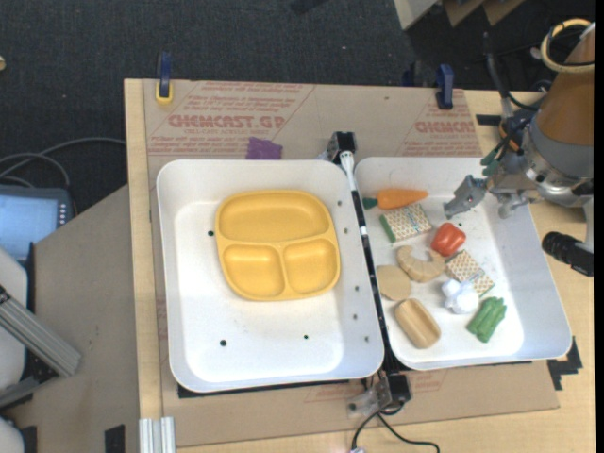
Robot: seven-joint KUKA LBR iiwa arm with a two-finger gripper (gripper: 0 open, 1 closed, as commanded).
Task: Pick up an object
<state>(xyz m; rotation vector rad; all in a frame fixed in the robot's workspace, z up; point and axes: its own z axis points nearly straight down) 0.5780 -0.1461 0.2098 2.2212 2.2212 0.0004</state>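
The right bin (534, 281) holds several toy foods: an orange carrot (401, 197), a checkered cracker (408, 223), a red pepper (448, 240), beige bread-like pieces (420, 265), a second checkered cracker (469, 272), a white lump (461, 297), a green vegetable (487, 318) and a tan roll (417, 323). My gripper (488, 199) hangs over the bin's far right part, just above and to the right of the red pepper. Its two grey fingers are spread open with nothing between them.
The left bin (189, 253) carries a yellow divided plate (278, 243). A black cable and clip (343, 145) run along the seam between the bins. Blue clamps (165, 75) (444, 85) grip the board's far edge. A purple scrap (264, 147) lies behind the left bin.
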